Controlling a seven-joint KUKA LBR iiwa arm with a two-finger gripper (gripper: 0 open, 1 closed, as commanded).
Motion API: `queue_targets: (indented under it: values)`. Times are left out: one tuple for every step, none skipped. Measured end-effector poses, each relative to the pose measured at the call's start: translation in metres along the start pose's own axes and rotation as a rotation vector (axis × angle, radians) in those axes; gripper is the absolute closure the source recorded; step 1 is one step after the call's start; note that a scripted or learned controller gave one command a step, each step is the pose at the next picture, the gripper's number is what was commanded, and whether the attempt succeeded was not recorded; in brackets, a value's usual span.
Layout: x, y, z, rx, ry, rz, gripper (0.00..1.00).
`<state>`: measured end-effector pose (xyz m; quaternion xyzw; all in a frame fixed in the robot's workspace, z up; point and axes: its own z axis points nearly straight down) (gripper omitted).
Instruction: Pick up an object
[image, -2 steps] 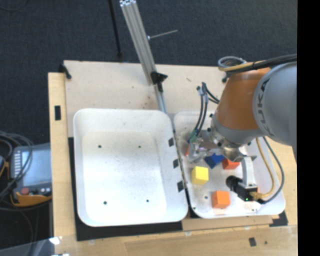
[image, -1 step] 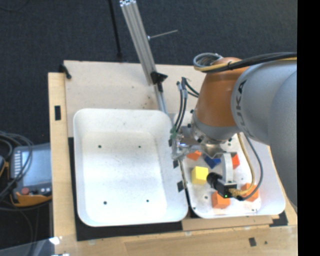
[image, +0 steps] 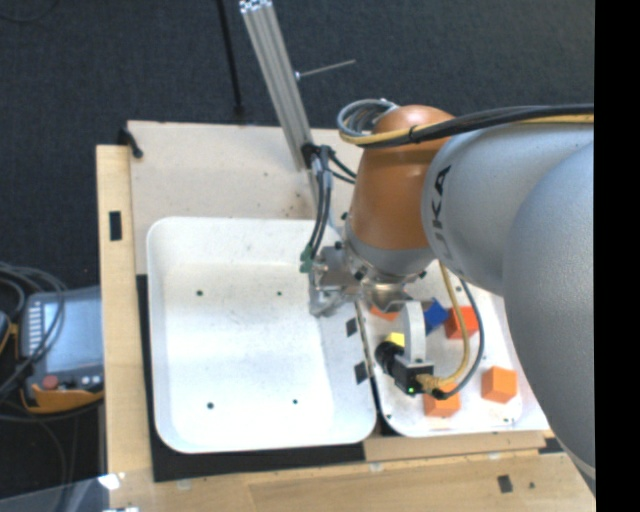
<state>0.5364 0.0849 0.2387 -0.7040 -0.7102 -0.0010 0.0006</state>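
You had the arm (image: 500, 200) reaching in from the right, its grey bulk and orange band (image: 395, 190) covering much of the right bin (image: 480, 428). The tool (image: 383, 297) sat low under the wrist, over the near-left part of that bin, close to the wall it shares with the left bin (image: 170, 250). The wrist hid it from above, so you could not tell whether it was apart, together or clamped on anything.

The things you could pick all lay in the right bin. A blue block (image: 436, 317) lay just right of the tool, with an orange block (image: 461, 322) just beside it on its right. A second orange block (image: 498, 384) lay nearer the front right corner, apart from the others. A third orange block (image: 441, 405) sat at the front edge, partly behind a cable. A small patch of orange (image: 383, 311) showed right under the tool, but you could not tell what it was, or whether the tool touched it.

The left bin showed only a few dark specks on its white floor. Both bins rested on the pale wooden tabletop (image: 115, 300). A slanted metal rail (image: 280, 80) rose behind the bins, and a handheld screen (image: 60, 335) with cables lay on the dark floor to the left.
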Motion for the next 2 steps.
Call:
queue_targets:
  values:
    - [0.0138,-0.0178,0.0104,0.002,-0.003,0.004,1.0]
    - [0.0131,-0.0173,0.0101,0.001,-0.003,0.005,0.0]
